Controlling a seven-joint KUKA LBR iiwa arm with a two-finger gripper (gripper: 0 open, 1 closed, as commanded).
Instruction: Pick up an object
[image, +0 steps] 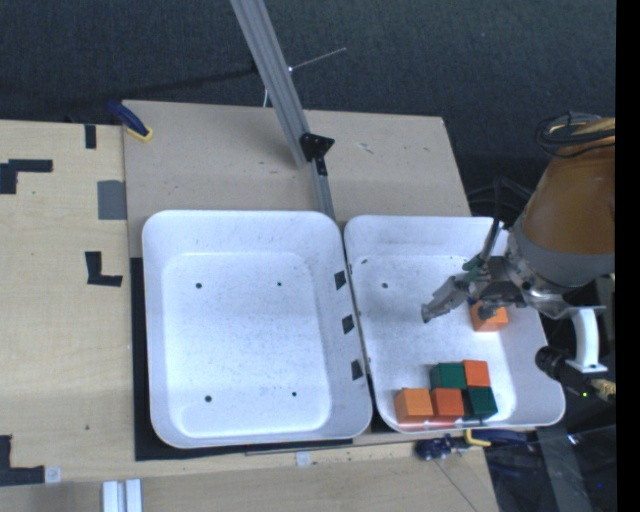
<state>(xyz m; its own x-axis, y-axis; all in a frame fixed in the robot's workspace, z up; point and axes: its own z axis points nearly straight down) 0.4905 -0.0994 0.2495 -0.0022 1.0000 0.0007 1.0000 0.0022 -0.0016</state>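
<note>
My gripper (462, 298) hangs over the middle of the right bin (400, 245), reaching in from the right below the grey and orange arm (570, 215). A small orange block (490, 319) sits right beside the gripper on its right side, partly covered by it; whether it is gripped is unclear. Along the bin's front edge lies a cluster of blocks: an orange one (412, 403), another orange (447, 402), a green one (448, 376), an orange one (477, 373) and a dark green one (482, 402).
The left bin (160, 250) stands against the right bin. A slanted metal pole (285, 90) crosses the bench behind the bins. A blue and yellow tool (130, 120) lies at the back left. Cables and a blue clamp (445, 447) sit at the front right.
</note>
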